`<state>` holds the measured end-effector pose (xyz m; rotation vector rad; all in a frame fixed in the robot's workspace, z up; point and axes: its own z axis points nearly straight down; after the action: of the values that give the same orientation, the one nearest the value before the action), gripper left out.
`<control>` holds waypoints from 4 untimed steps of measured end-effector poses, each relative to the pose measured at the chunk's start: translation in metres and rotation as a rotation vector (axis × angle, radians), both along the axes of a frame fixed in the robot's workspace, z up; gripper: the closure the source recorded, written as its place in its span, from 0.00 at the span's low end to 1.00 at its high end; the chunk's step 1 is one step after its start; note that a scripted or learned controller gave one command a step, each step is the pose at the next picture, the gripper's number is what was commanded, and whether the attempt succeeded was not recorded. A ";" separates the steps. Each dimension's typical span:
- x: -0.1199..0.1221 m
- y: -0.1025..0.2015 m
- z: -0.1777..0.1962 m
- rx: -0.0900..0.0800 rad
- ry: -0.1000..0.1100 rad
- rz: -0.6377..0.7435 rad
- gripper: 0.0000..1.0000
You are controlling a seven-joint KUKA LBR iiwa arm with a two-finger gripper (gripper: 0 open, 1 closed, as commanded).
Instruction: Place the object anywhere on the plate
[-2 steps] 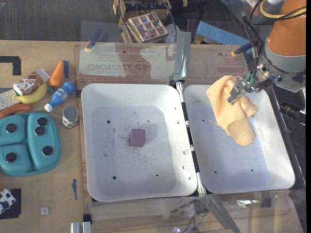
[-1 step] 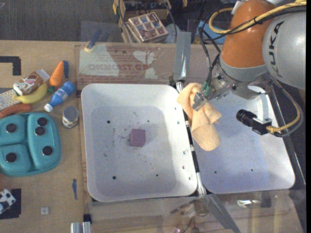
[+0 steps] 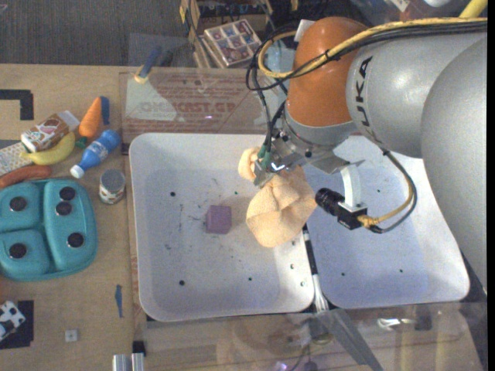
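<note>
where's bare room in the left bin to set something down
The left bin has bare floor left of the purple block, and along its front edge below the block. It is crowded toward the divider, where the tan cloth hangs under the gripper and the arm's wrist overhangs.

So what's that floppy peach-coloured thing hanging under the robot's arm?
The peach cloth looks like soft, crumpled fabric, pale orange-tan, bunched into folds. Its upper part sits at the tool; the rest droops down, over the right side of the left bin near the divide between the bins. Whether it touches the bin floor I can't tell. A small purple block lies apart, to its left.
</note>
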<state>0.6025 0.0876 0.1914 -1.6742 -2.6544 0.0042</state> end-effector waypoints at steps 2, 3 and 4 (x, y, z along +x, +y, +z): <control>-0.085 0.052 0.017 -0.003 0.000 -0.432 1.00; -0.021 -0.011 0.009 -0.004 -0.002 -0.425 1.00; -0.043 0.115 0.024 -0.003 -0.003 -0.503 1.00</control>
<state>0.5592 0.2028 0.2152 -2.2845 -2.1568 0.0042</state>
